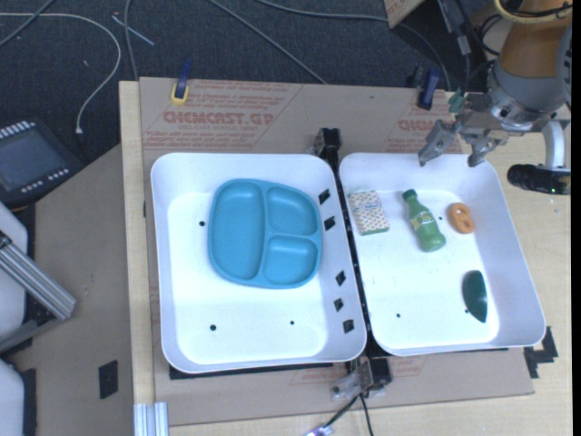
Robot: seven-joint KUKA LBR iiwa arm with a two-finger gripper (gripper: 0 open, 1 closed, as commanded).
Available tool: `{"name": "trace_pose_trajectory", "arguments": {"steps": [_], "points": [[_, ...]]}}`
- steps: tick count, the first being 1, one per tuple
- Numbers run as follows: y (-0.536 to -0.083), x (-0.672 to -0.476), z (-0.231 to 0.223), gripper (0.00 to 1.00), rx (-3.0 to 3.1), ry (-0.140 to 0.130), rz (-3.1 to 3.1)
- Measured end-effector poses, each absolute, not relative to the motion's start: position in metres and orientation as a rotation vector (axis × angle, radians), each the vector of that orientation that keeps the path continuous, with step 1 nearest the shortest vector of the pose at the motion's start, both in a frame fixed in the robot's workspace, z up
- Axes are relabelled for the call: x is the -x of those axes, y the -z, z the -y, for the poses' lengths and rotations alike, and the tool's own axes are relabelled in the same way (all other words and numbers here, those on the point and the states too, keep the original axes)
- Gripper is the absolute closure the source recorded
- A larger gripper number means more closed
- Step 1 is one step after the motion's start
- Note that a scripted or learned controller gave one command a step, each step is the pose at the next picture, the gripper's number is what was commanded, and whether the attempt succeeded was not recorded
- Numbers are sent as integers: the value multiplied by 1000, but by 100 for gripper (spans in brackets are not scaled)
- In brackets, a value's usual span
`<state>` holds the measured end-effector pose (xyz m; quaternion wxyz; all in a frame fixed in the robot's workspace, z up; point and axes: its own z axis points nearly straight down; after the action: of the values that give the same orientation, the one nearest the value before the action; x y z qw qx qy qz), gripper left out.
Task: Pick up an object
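Bench [272, 107] w/ cardboard sheet, two white bins [182, 334] side by side.

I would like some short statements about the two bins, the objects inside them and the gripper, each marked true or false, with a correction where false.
1. The blue divided plastic plate lies in the left white bin. True.
2. The green plastic bottle lies in the left bin. False: it lies in the right white bin.
3. The small orange ring-shaped toy is right of the bottle. True.
4. The gripper holds the patterned square packet. False: its open fingers hold nothing, over the right bin's far edge.
5. The dark green oval object touches the bottle. False: they lie apart.
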<state>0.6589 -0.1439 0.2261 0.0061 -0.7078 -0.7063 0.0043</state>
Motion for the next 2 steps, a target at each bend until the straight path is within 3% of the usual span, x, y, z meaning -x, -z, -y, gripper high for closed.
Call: {"name": "trace_pose_trajectory", "arguments": {"steps": [1, 2], "points": [[-235, -662, 144, 0, 2221, 0, 2222], [-193, -661, 141, 0, 2217, -5, 2219]]}}
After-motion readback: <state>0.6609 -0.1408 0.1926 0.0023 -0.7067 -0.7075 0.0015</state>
